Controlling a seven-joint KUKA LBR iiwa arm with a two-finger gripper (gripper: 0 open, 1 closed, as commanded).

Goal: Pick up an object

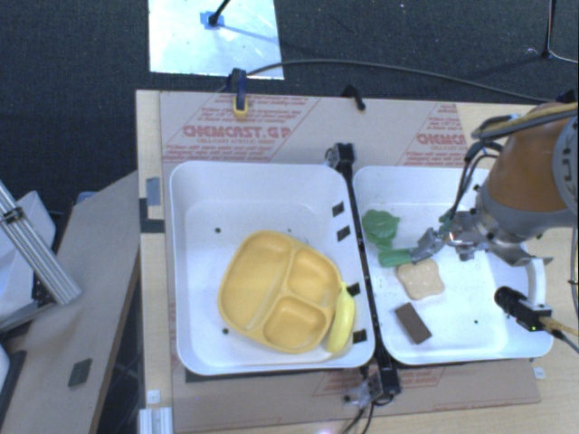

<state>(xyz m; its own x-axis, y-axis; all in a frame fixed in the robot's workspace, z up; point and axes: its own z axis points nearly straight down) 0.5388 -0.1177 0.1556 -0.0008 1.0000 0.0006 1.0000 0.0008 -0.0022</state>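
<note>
Bench with two white bins

The bench (271, 120), faced with a printed board, bears the left bin (194, 242) touching the right bin (470, 333).

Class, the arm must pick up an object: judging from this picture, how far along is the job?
Done: the gripper has reached into the right white bin, by the green leafy toy. In hand: nothing seen between its fingers. Left: grasping and lifting; the tan bread slice, brown block, yellow banana and yellow divided plate all lie in the bins.
</note>
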